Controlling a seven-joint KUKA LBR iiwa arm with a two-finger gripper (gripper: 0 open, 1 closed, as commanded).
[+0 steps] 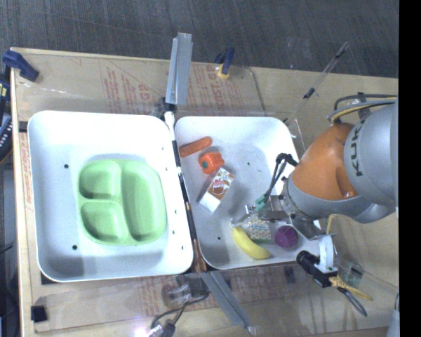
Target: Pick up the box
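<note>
The box is a small carton with a red and brown printed face and a white end. It lies tilted near the middle of the right bin. My gripper hangs low in that bin's near right part, to the right of the box and apart from it, over a speckled packet. The grey arm with its orange band reaches in from the right.
An orange carrot and a red-orange cup lie just beyond the box. A yellow banana and a purple fruit sit by the bin's front wall. The left bin holds a green divided tray.
</note>
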